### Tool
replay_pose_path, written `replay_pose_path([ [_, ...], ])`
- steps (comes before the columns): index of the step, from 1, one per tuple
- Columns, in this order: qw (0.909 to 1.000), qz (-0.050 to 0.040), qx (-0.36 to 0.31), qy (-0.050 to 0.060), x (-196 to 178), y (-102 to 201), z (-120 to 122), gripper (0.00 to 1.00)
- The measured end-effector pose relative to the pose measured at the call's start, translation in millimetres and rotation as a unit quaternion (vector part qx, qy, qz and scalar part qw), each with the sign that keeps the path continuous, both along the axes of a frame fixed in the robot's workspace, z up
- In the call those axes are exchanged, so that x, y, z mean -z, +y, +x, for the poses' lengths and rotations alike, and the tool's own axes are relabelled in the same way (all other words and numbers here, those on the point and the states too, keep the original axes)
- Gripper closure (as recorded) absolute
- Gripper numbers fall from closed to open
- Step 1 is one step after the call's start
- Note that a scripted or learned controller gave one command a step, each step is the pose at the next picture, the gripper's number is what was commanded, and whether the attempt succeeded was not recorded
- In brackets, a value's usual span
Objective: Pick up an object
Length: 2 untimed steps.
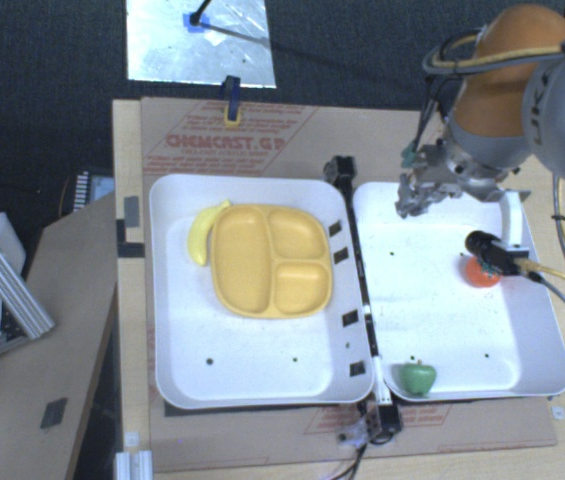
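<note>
- We judge the task barely begun: nothing is lifted yet, and all four loose things lie in the bins.
- The hand point(414, 198) hangs over the far left corner of the right bin point(442, 313), with bare white floor beneath it. We see nothing in it, and from this slant we cannot tell whether it is apart or together.
- What is left, as we read it: choose a thing, come down on it, close and lift.
- Any loose thing would serve as the task's thing. In the right bin the nearest is the small orange thing point(480, 275) by the right wall, partly hidden. The green fruit point(418, 377) sits in the near left corner, well apart from the hand.
- The left bin point(252, 358) holds a yellow tray point(267, 260) with a banana point(200, 234) touching its left edge, perhaps tucked partly under it.
- Our count: two bins on the table point(127, 158), one tray with three compartments, one banana, one green fruit, one orange thing, one hand.
</note>
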<state>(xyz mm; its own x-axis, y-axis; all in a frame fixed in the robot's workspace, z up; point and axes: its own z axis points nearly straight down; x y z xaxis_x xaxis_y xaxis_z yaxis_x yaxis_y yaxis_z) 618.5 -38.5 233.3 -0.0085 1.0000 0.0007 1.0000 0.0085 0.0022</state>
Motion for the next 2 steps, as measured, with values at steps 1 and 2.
replay_pose_path([
  [1, 1.0000, 0.0005, -0.001, -0.001, -8.4, 52.3, 13.9, 1.00],
  [2, 1.0000, 0.0008, -0.001, 0.000, 4.6, 113.1, 28.5, 1.00],
])
